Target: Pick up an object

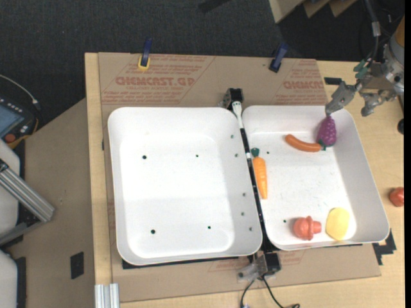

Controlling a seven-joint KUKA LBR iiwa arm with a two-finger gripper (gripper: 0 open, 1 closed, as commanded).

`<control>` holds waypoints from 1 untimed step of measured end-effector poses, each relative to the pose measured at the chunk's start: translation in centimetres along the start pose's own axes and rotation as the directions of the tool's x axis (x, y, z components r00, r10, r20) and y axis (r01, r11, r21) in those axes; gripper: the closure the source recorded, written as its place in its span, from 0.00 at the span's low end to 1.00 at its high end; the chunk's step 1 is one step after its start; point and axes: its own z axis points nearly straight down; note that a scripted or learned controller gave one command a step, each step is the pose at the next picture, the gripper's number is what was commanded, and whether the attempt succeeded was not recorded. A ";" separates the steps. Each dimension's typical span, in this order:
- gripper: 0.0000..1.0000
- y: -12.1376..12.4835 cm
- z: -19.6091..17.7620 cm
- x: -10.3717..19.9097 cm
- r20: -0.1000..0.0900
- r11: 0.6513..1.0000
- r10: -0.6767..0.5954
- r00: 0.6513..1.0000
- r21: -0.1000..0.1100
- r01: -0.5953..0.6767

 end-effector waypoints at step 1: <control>0.00 -6.4 -0.5 -4.2 0.001 1.000 0.006 1.000 0.003 -0.006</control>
